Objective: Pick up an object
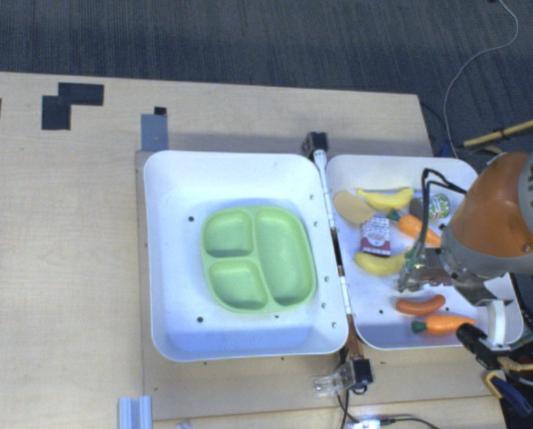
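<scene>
Two shallow white bins side by side on a wooden bench, seen from above at a slant. Left bin: a green divided plate with three compartments, lying flat near the bin's centre, slightly toward its right wall. Right bin: a cluster of small toy foods. Near the left wall toward the far edge, a pale yellow rounded piece; just beside it along the far edge, a yellow banana. Below these, a small red packet, touching or nearly touching a second yellow piece toward the bin's middle. An orange carrot partly under the arm, with a green-and-white item just behind it near the far edge. Toward the near edge, a red sausage-like piece, and closer still to the near edge an orange carrot with green top. Grey arm with orange band entering over the right bin's right side. Gripper low over the bin's middle, between the second yellow piece and the red sausage-like piece, just above the latter; finger state impossible to tell, and nothing visibly between the fingers. All candidate objects resting on the bin floor.
</scene>
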`<state>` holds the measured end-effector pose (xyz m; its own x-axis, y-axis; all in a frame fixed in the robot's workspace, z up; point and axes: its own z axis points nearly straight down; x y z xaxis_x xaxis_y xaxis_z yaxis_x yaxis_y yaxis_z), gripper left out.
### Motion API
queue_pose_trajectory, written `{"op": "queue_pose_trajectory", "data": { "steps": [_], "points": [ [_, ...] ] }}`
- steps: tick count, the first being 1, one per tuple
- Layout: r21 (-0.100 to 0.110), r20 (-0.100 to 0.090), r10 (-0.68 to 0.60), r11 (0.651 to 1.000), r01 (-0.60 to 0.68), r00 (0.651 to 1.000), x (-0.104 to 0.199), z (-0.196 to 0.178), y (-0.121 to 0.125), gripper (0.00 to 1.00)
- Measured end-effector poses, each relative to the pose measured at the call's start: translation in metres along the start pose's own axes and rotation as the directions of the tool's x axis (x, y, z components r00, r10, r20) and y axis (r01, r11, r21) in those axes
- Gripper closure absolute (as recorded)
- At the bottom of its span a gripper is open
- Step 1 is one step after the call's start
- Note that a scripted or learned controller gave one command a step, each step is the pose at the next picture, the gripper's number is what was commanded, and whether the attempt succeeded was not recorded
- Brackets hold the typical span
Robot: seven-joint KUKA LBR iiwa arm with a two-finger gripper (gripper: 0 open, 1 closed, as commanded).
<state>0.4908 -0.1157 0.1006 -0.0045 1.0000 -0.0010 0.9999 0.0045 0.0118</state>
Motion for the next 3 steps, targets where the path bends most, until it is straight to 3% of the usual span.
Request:
{"op": "queue_pose_trajectory", "data": {
  "steps": [1, 2, 3],
  "points": [
    [0.001, 0.0, 0.0, 1.0, 0.0, 1.0, 0.0, 0.0, 0.0, 0.0],
    [-0.003, 0.0, -0.002, 1.0, 0.002, 1.0, 0.001, -0.011, 0.002, 1.0],
    [-0.003, -0.001, -0.002, 1.0, 0.002, 1.0, 0.001, -0.011, 0.002, 0.0]
  ]
}}
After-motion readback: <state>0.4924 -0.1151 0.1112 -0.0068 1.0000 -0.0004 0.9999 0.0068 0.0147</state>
